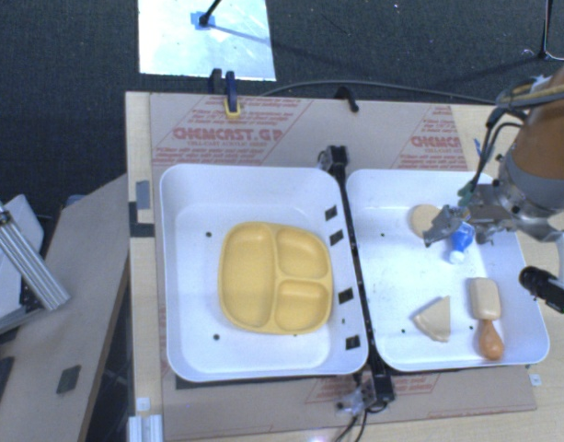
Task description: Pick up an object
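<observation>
**End effector low over the far part of the right bin**

Where the grey arm with its orange band [546,145] reaches in from the right of the camera view, we see its end effector [456,224] down over the far half of the shallow white right-hand bin [392,274]. Just below it lies a small blue and white object [461,240], partly covered by the metal parts, and we cannot tell whether it is touched or merely overhung. How far the end effector is spread we cannot tell either; the dark linkages blur together from this angle.

Just left of the end effector we see a round tan piece [423,217] resting on the bin floor. Nearer the front edge of the same bin lies a pale beige wedge-shaped piece [434,319], and beside it to the right a cream block [485,297] with an orange rounded lump [489,339] touching its near end.

In the shallow white left-hand bin [189,247] we see a yellow plastic divided plate with three compartments [275,277], lying flat near the middle. Both bins sit side by side on a brown cardboard sheet with red lettering [263,127] that covers the table [88,274]. Beyond the table, on the dark carpet, a shiny silver square sheet [171,35] lies flat.
</observation>
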Tool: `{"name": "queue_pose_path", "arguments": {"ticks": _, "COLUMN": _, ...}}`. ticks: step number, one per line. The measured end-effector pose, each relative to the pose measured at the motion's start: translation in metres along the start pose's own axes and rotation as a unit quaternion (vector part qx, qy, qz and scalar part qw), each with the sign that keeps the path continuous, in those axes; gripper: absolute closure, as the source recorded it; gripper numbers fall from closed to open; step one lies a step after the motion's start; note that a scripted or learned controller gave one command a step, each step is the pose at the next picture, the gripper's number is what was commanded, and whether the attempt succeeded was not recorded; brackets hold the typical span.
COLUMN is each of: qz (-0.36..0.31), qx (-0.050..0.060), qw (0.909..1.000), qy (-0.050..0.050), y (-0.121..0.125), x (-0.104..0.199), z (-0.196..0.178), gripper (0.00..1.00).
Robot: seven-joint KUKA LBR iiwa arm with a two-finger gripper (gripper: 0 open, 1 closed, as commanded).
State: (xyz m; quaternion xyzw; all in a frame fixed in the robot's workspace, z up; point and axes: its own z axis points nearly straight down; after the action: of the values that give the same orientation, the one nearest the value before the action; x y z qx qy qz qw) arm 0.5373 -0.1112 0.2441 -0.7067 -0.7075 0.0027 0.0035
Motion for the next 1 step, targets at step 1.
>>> {"name": "queue_pose_path", "arguments": {"ticks": 1, "qz": -0.001, "qx": -0.005, "qw": 1.0000, "qy": -0.001, "y": 0.0021, "x": 0.0001, "z": -0.0052, "gripper": 0.00}}
